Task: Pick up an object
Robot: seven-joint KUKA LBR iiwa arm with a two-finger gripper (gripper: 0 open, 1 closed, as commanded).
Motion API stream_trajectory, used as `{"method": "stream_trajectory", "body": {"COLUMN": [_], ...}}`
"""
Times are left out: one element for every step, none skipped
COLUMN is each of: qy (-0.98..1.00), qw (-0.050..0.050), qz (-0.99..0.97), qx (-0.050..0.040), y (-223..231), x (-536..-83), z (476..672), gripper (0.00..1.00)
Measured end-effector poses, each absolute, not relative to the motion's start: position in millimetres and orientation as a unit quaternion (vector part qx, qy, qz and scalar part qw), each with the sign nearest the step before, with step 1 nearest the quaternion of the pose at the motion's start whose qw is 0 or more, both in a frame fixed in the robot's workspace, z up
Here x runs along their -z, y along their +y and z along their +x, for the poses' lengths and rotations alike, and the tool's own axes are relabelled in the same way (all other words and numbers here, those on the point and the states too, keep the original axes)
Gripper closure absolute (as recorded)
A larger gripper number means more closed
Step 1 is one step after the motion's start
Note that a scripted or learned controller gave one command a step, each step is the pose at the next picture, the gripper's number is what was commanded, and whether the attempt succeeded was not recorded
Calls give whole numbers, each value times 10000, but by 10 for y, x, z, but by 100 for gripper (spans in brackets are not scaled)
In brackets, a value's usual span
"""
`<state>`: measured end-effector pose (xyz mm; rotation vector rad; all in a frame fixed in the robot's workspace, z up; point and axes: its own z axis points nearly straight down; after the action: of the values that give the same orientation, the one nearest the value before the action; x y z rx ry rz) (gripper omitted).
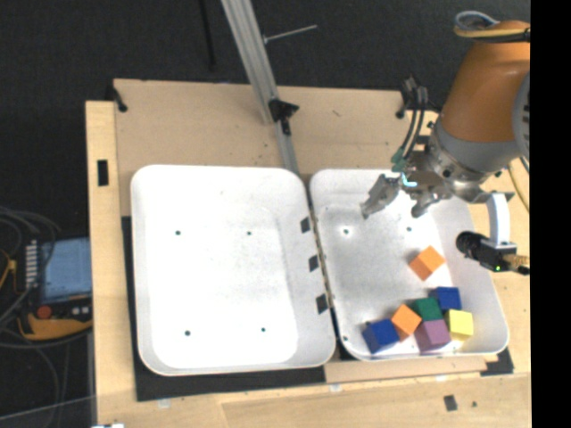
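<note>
Two shallow white plastic bins sit side by side on the pale wooden bench [178, 123]. The left bin [223, 266] holds no blocks. The right bin [357, 266] holds small cubes. A lone orange cube [427, 262] lies mid-bin toward the right wall. Near the front edge a cluster huddles: a blue cube [381, 334], a second orange cube [406, 319], a green cube [428, 308], a purple cube [434, 333], another blue cube [447, 297] and a yellow cube [460, 323]. The two-finger claw [399, 200] hangs over the bin's rear part, its fingers spread apart with nothing between them, well apart from the cubes.
</note>
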<state>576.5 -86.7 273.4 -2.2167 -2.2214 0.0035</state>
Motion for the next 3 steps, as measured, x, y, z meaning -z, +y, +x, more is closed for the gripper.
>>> {"method": "stream_trajectory", "body": {"qy": [-7071, -7064, -7064], "qw": [-4, 15, 16], "qz": [-7071, -7078, -7078], "qx": [5, -25, -27], "y": [-870, -933, -1012], "x": [-2758, -2150, -1540], "z": [5773, 5726, 5739], "gripper": [0, 0, 0]}}
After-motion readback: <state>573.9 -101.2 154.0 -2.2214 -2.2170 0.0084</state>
